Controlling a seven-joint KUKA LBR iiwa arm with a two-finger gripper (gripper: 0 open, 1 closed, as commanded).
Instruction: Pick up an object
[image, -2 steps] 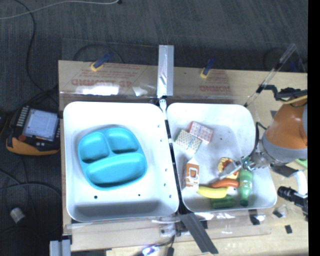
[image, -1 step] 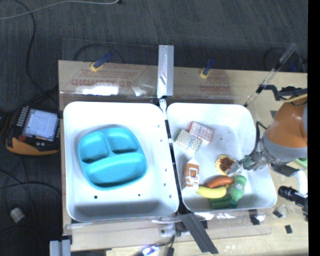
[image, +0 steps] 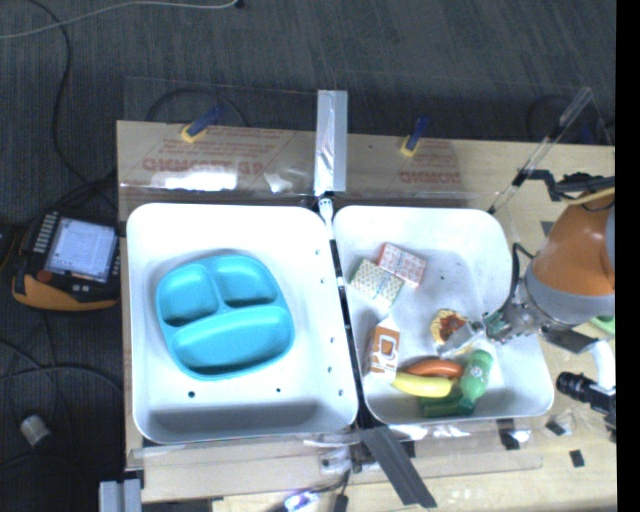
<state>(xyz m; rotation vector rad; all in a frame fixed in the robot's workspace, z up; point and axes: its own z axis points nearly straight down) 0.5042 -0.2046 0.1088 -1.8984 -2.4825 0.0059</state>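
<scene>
Your gripper (image: 478, 335) is hanging low in the right bin (image: 480, 228), and I cannot tell its state. The green bottle (image: 476, 374) is lying just below it, long axis nearly upright, touching the banana (image: 422, 385); the near wall is leaving little room.

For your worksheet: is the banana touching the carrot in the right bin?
Touching. The camera view shows the yellow banana lying directly against the underside of the orange carrot, no white bin floor visible between them.
</scene>
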